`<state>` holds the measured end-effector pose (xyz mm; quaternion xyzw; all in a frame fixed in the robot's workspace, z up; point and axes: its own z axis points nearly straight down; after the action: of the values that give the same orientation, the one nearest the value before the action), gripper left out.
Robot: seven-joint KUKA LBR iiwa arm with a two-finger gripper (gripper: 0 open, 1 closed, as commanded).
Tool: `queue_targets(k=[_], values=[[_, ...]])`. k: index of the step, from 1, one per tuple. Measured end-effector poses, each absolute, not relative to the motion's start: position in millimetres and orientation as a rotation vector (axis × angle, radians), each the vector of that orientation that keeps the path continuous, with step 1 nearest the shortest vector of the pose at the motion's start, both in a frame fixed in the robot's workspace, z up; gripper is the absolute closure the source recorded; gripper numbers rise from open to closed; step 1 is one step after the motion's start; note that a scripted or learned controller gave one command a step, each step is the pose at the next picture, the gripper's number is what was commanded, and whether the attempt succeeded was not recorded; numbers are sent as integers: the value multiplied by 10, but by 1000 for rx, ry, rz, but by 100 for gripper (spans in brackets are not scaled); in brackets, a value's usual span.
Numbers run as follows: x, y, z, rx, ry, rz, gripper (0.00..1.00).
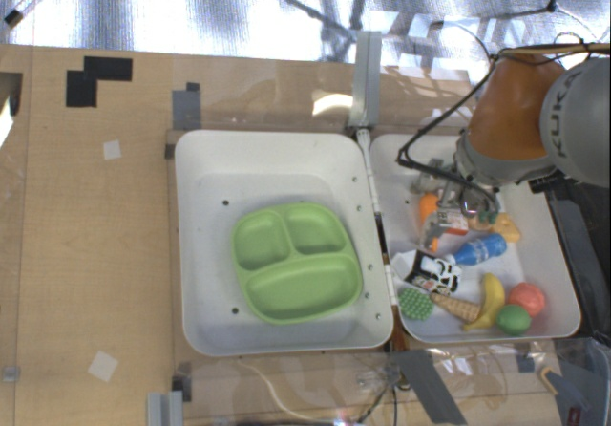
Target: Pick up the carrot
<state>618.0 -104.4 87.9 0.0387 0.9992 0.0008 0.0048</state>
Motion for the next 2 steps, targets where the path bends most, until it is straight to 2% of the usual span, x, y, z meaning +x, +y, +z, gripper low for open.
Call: queue_targets(k=[1, 2], values=[[6215, -1027, 990, 111, 3122, 3, 100], [6483, -722, 2157, 804, 3026, 4, 100]])
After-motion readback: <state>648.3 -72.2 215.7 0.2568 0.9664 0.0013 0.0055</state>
